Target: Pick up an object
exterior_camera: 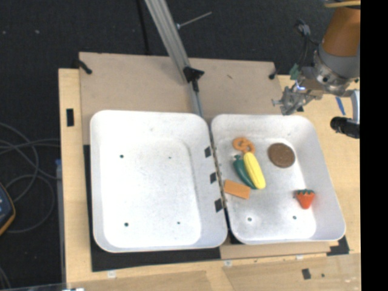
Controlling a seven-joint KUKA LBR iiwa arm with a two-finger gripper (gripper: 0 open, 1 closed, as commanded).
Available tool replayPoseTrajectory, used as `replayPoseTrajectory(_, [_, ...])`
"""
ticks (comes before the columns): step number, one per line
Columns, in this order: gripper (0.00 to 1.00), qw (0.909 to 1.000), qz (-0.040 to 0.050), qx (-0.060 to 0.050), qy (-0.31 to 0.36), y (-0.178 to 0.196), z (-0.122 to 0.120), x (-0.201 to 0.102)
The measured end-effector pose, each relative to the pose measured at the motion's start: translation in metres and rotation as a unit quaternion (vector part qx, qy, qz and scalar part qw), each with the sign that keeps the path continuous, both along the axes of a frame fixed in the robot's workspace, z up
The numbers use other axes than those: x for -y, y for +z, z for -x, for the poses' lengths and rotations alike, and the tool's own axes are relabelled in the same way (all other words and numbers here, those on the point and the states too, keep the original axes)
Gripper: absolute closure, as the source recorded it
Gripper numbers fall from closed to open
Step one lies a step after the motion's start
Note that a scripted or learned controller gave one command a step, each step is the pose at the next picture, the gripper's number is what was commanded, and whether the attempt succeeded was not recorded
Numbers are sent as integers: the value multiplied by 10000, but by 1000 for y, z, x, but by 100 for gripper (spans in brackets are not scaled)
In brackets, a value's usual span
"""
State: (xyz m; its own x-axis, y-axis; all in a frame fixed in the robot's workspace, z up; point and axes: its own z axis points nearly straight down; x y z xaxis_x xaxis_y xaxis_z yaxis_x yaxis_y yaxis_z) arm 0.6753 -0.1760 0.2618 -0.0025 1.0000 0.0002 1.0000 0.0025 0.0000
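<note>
Nearest, the strawberry [305,198] lies in the right bin [324,220] by corn [254,170] and cookie [281,155]; the pincer [292,100], its state unclear, hovers beyond, so descent comes next.

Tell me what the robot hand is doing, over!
Gripper above the right bin's far rim, holding nothing seen. Corn, cookie, strawberry, pretzel, orange block all lying in that bin. Nothing blocking the way down.
</note>
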Motion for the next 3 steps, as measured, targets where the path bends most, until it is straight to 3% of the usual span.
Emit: replayPoseTrajectory(3, [100,10000,-1,0,-2,-13,40,-145])
